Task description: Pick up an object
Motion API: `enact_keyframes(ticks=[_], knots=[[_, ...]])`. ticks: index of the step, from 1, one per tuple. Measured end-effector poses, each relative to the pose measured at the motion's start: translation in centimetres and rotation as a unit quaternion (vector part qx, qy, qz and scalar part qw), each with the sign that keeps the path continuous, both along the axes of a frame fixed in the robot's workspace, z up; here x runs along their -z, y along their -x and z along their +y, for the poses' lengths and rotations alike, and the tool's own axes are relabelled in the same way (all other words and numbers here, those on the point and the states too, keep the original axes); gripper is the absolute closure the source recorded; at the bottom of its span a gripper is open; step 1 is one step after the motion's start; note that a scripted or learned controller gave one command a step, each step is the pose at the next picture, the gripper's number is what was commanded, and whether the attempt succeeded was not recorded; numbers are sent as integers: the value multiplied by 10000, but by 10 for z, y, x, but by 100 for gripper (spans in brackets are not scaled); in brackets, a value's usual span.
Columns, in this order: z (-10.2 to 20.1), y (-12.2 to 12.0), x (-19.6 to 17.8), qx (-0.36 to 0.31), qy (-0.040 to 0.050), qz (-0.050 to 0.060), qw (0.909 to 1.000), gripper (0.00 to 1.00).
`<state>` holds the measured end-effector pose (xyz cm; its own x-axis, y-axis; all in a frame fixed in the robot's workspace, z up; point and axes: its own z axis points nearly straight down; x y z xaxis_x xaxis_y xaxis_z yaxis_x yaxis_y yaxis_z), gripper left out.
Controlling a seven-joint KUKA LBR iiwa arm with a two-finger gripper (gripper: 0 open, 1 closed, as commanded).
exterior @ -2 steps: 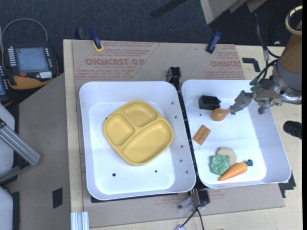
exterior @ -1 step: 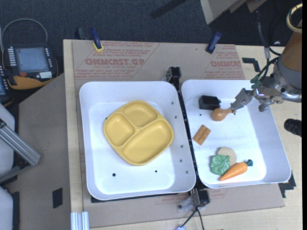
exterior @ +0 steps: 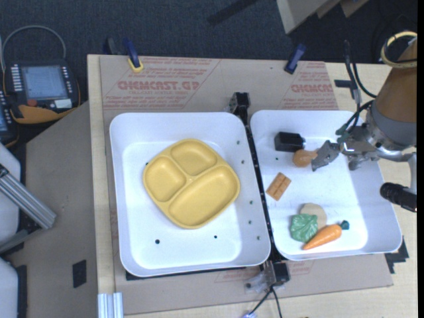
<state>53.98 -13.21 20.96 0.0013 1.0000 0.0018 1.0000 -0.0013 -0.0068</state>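
Claw (exterior: 336, 154) first: it hangs low over the upper part of the right bin (exterior: 371, 240), coming in from the right under the orange-banded wrist. One grey finger reaches toward a small tan rounded object (exterior: 305, 157), and its tip seems to touch that object or stand just beside it; the other finger lies further right. Nothing sits between them, so I judge the claw parted and empty, though the slant of the view makes its exact spread hard to read.

With any object serving the task, the tan piece looks the likely target, being nearest the claw. A black block (exterior: 289, 141) lies just beside it on the upper left, close enough to get in the way of a finger closing on that side.

Further off in the same bin, an orange-brown wafer-like bar (exterior: 278, 186) lies near the left wall. Toward the front, a pale round piece (exterior: 313, 212), a green leafy item (exterior: 303, 227) and a toy carrot (exterior: 324, 236) huddle together, touching, which would make a clean grip there harder.

The left bin (exterior: 132, 244) holds a yellow divided plate (exterior: 191, 182), set roughly in the middle. Both bins rest side by side on a cardboard sheet covering the desk (exterior: 199, 81).
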Motion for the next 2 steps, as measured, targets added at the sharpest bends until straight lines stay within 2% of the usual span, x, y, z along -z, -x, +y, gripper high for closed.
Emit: enact_keyframes(ticks=[1, 2], knots=[[8, 3, 46, -5, -3, 0, 10000, 0], [0, 10, 100, 1, -1, 2, 10000, 0]])
